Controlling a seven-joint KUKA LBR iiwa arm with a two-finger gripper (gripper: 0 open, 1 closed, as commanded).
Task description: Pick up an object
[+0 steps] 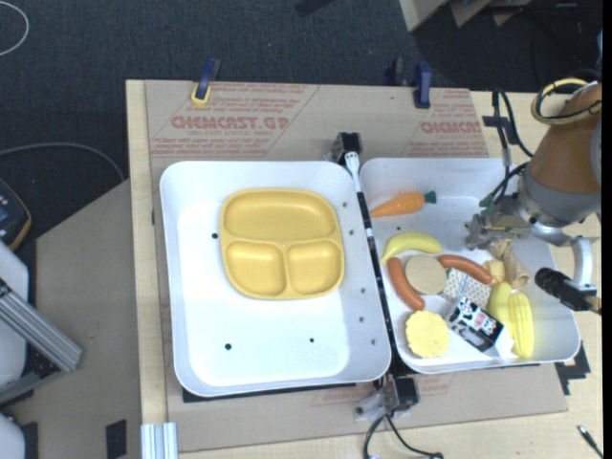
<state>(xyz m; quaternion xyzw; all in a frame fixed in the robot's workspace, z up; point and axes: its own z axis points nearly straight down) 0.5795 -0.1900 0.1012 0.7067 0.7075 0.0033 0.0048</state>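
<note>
The right bin (449, 168) holds several toy foods: an orange carrot (400, 204) at the back, a banana (411, 246), two red sausages (404, 283) (465, 267), a tan round bun (425, 275), a yellow disc (426, 333), a corn cob (519, 321) and a black-and-white piece (474, 321). My gripper (490, 229) hangs low over the bin's right middle, just above the right sausage and a beige lumpy piece (512, 268). The wrist hides what lies directly under it. I see nothing lifted off the bin floor.
The left bin (191, 285) carries a yellow divided plate (282, 240) in its back half. A black ridge (363, 228) runs between the two bins. Clamps (422, 84) (202, 86) sit on the board's far edge. The arm's grey body (564, 175) crosses the right bin's right rim.
</note>
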